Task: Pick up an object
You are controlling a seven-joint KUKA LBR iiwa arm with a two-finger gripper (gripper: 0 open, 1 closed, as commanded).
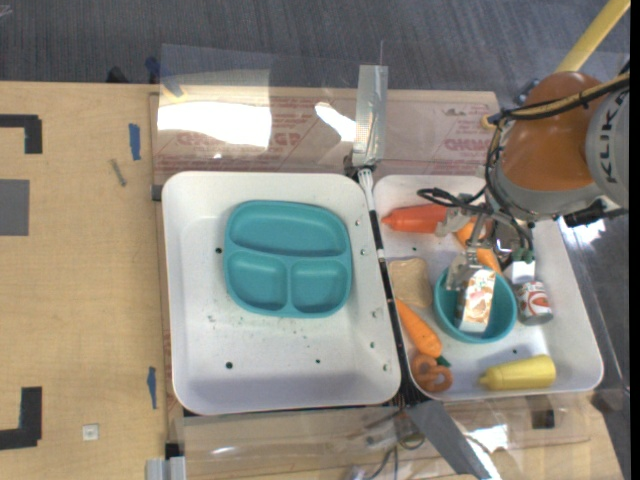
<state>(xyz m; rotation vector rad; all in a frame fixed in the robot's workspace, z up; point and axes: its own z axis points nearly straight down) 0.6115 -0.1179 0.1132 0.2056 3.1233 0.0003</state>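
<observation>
Though its finger state cannot be told, the gripper [483,251] hovers in the right white bin [580,343]; the small printed carton [478,300], long axis roughly upright, stands in the teal bowl [447,315] at six o'clock, just below.

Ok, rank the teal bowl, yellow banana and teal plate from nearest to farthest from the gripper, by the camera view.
1. Teal bowl, right bin, directly beneath the gripper.
2. Yellow banana, right bin's near-right corner, below the bowl.
3. Teal plate, across the divider in the middle of the left bin.
</observation>
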